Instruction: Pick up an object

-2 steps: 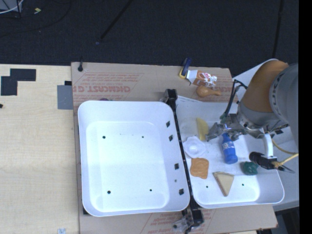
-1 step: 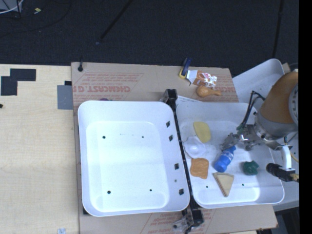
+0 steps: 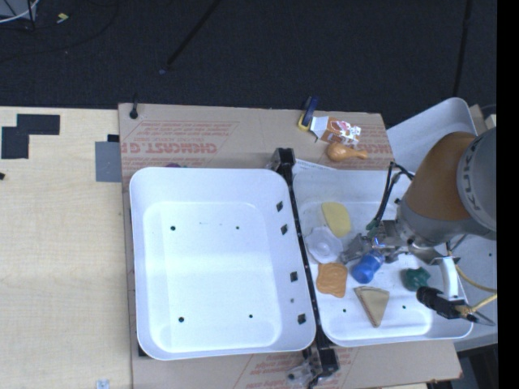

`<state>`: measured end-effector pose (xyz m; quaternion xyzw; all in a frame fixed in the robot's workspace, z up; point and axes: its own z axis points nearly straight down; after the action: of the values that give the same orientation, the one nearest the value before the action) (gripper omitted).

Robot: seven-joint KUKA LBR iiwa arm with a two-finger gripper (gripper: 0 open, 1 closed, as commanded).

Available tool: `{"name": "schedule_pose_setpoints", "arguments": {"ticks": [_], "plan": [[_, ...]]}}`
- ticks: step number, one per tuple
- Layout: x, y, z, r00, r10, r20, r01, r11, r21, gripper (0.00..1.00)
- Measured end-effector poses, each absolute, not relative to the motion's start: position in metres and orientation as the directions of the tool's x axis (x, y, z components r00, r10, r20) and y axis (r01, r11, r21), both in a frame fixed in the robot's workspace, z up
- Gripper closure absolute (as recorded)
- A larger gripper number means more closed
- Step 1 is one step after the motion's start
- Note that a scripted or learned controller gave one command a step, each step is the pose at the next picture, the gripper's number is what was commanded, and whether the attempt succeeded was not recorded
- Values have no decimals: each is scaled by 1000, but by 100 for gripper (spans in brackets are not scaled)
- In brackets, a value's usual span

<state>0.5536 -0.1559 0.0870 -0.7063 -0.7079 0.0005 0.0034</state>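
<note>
Camera view, arm: I see the grey KUKA arm coming in from the right, its orange band above the wrist, bent down over the right bin.
Camera view, gripper: the gripper sits low in the right bin, right at the blue object.
Camera view, jaws: I cannot tell whether they are open or closed; the metal parts and the blue object blur together from here.
Camera view, right bin contents: I count 5 clear items plus 1 faint one. A pale yellow piece lies toward the far side, a clear plastic item just beside it, an orange block near the dividing wall, a tan wedge toward the near edge, and a dark green object to the right of the blue object.
Camera view, task object: the blue object is near the middle of the right bin, between the orange block and the dark green object, touching or just under the gripper.
Camera view, left bin: the left bin stands beside the right 1, both on a cardboard sheet.
Camera view, outside the bins: an orange toy lies on the cardboard beyond the right bin.
</note>
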Motion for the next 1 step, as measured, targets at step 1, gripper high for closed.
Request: {"name": "schedule_pose_setpoints", "arguments": {"ticks": [1], "plan": [[555,-159,97,3,1000,2,1000,-3,-3,100]]}}
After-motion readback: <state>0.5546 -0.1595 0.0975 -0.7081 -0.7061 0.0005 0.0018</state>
